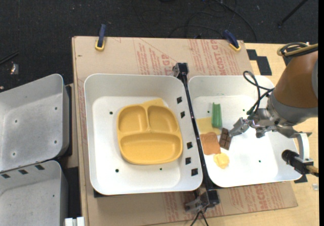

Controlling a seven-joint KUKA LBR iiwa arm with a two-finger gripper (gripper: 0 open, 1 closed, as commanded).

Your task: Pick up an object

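So we had the arm [298,88] reaching in from the right over the right bin [253,177], with the gripper [229,138] down low near the cluster of bits on that bin's left side. At its tip there was a small dark brown block [225,140], and honestly we couldn't tell if the fingers were clamped on it, just touching it, or sitting open beside it. Too small and dark at that angle, so we're not calling it a grab.

The rest of the pile sat right there: a green stick [216,114] lying roughly upright in the view, a pale yellow flat piece [203,124] just under it, an orange-brown slab [210,142] touching or nearly touching the dark block, and a little yellow lump [221,160] below that. Everything was bunched against the divider [192,124] side, which is probably why the arm came in slanted and low rather than straight down, less chance of clipping the wall.

The left bin [96,134] held a yellow tray [149,134] with three compartments, lying flat and well apart from the action.

Our guess was that the dark block was the target, since it's the piece closest to the gripper and sticks out from the pile a bit. The risk we saw: the slab was so close that a closing pinch could nudge it or catch both.
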